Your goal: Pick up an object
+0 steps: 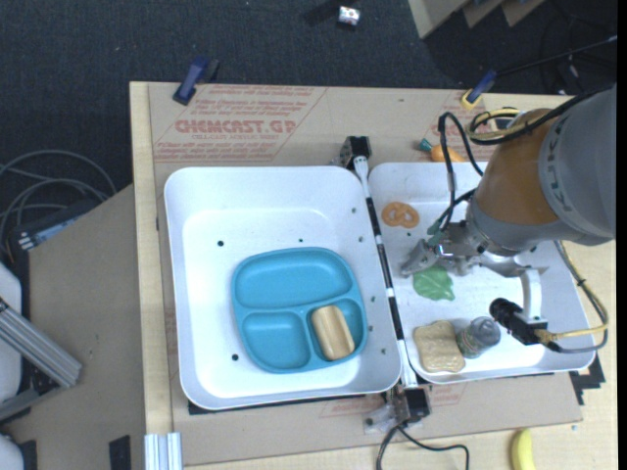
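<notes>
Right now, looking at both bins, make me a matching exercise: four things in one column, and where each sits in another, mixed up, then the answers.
Things:
1. Blue divided tray
2. Pretzel
3. Green leafy piece
4. Tan bread roll

Places:
A. Right bin, far end
B. In a tray compartment
C. Middle of left bin
D. Right bin, just below the hand

Pairs: 1-C, 2-A, 3-D, 4-B

Your arm (pixel 549 179) reaches in over the right bin (pixel 568 352). Gripper (pixel 423 256) sits low, just above a green leafy piece (pixel 432 283). Pretzel (pixel 399 214) near the bin's far left corner; bread slice (pixel 439 348) and grey object (pixel 479 336) touching at the near edge. In the left bin (pixel 196 262), a blue divided tray (pixel 289 306) holds a tan roll (pixel 332 331).
</notes>
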